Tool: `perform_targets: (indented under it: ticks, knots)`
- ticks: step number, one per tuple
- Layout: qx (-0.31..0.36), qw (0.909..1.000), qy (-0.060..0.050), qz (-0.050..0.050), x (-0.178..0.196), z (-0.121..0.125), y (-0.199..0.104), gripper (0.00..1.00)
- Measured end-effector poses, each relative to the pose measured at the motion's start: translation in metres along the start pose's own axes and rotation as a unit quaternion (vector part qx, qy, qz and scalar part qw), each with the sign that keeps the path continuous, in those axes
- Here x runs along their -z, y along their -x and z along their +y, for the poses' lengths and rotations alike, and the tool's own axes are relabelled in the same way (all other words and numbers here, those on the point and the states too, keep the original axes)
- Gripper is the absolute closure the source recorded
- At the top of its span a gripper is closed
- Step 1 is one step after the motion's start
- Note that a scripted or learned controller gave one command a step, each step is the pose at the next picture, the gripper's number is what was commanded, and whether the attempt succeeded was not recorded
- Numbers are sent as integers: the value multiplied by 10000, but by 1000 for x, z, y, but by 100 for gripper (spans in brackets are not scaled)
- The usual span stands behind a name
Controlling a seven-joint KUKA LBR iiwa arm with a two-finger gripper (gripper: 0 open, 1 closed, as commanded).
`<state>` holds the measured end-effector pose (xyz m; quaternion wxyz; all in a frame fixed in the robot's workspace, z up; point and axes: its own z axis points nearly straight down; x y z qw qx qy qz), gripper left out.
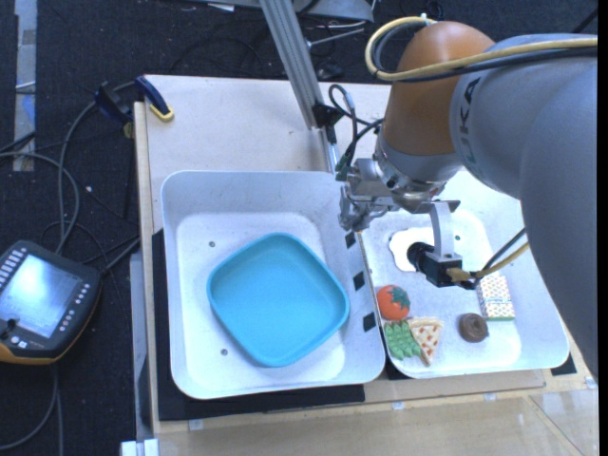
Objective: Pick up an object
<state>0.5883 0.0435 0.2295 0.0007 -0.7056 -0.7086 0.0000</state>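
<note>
Near the end effector [353, 215], whose grip I cannot tell, lies a red tomato [393, 302], apart

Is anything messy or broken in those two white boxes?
Nothing looks broken or spilled. The blue tray lies turned crooked in the left bin, its corners not lined up with the bin's walls. The toy tomato, pizza slice and brown round piece huddle at the right bin's near end.
</note>
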Motion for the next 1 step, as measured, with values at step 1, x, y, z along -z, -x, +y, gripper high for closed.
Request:
perform_targets:
  ticks: [1]
  knots:
    - [-1,10000,3,-1,-2,17,-44,100]
